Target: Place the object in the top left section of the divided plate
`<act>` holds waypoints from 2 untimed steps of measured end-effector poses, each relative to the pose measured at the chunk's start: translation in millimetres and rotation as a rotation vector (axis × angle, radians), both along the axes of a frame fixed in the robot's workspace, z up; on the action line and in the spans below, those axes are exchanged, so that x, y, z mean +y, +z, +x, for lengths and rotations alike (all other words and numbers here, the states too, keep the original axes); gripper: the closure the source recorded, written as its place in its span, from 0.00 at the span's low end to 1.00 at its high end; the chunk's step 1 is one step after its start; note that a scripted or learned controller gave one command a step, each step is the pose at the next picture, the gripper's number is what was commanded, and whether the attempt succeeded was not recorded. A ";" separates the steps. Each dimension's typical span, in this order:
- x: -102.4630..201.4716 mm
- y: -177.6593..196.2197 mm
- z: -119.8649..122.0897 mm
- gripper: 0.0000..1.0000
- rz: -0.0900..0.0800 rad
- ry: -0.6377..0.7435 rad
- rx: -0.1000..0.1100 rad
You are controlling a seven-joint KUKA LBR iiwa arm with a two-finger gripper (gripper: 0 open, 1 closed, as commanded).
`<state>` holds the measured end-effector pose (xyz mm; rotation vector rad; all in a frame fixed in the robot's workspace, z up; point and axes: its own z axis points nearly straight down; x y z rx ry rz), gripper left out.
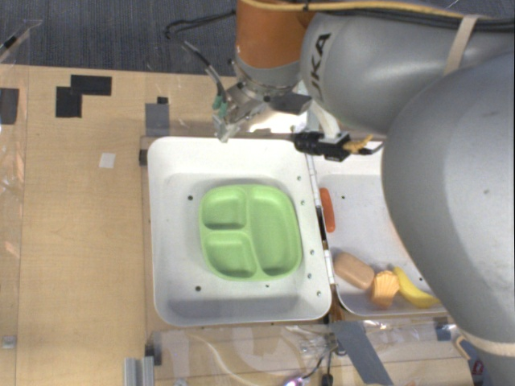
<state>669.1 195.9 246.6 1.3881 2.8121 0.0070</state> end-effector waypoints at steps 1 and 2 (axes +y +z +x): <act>25.1 64.0 -3.0 1.00 0.001 0.013 -0.002; 30.5 53.3 -10.5 1.00 0.001 0.023 0.000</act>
